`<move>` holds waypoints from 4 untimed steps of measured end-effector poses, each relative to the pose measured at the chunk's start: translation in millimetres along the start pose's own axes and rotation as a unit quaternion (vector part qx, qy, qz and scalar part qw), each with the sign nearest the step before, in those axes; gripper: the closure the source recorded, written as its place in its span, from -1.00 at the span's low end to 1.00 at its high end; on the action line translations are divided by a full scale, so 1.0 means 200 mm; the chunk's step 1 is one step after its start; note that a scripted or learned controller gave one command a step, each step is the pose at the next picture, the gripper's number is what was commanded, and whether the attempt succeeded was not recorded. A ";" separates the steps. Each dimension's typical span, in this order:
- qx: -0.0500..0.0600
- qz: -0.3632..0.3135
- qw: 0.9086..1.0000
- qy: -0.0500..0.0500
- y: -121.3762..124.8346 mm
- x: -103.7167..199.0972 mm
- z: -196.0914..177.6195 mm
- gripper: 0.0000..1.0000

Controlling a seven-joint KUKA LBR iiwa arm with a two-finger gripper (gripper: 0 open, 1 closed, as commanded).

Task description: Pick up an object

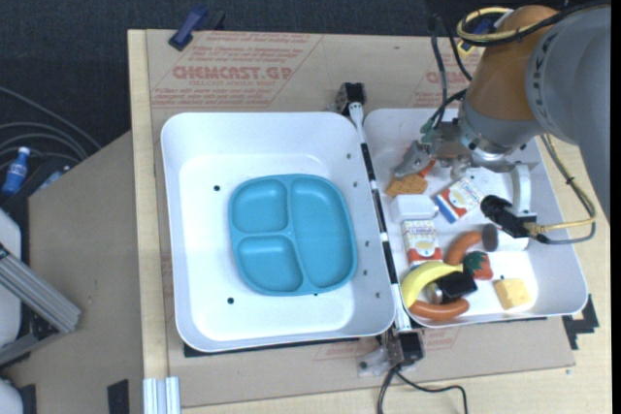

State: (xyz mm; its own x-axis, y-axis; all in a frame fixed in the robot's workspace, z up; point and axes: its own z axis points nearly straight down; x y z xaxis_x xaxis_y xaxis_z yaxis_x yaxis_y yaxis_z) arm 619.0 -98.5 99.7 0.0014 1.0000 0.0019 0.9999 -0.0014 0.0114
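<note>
I see the gripper (424, 153) low over the far left part of the right bin (563, 281); whether it is open or closed I cannot tell. An orange cracker (408, 182) lies just near of it, apparently touching. The left bin (184, 208) holds a blue plate (290, 234).

One fixed overhead camera looks slantwise down on both bins (184, 208).
</note>
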 end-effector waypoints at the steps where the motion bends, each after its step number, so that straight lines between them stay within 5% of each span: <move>1: -0.001 0.000 1.000 0.000 0.00 0.00 -0.05 1.00; 2: -0.001 0.000 1.000 0.000 0.00 0.00 -0.05 -1.00; 3: -0.001 0.001 1.000 0.000 0.01 0.00 -0.10 1.00; 4: -0.001 0.001 1.000 0.000 0.01 0.00 -0.10 -1.00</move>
State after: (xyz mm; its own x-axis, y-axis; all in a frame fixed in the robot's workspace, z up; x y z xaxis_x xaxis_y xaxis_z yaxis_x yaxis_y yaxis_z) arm 619.8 -98.2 119.8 0.0030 1.0000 0.0020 0.9999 -0.0030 0.0140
